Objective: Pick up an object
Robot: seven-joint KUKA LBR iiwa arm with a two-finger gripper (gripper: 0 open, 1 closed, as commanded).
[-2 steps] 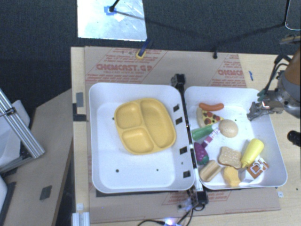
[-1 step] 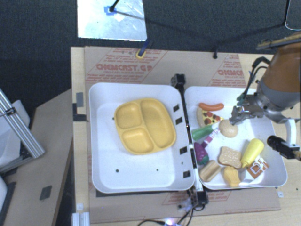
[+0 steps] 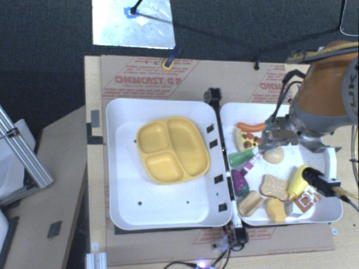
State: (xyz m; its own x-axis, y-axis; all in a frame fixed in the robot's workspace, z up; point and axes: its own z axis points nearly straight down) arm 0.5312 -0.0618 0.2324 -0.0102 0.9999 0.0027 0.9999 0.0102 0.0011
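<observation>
Over the right bin's far-left corner, hovering end effector, finger state impossible to tell, above green toy vegetable: likely light, stiff, slippery plastic, best gripped across its narrow middle.

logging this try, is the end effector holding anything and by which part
Cannot be told. The end effector is low in the right bin, among the toy food beside the pizza slice, but no item shows between its fingers.
</observation>
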